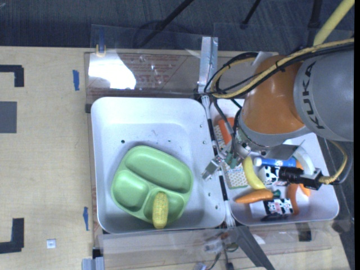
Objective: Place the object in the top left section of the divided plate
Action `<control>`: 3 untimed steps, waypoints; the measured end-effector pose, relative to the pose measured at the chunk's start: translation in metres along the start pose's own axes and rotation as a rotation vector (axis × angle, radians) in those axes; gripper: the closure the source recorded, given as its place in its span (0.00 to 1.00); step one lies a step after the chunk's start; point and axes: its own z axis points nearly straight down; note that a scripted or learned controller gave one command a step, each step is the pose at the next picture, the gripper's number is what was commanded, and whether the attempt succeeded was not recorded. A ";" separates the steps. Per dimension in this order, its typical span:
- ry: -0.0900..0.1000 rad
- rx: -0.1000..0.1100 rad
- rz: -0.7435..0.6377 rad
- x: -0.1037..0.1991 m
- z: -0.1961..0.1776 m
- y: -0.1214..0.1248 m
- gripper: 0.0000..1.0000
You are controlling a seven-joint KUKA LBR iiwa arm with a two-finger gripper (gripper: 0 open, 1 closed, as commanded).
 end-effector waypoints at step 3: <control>0.000 0.002 0.562 -0.075 0.000 0.063 0.00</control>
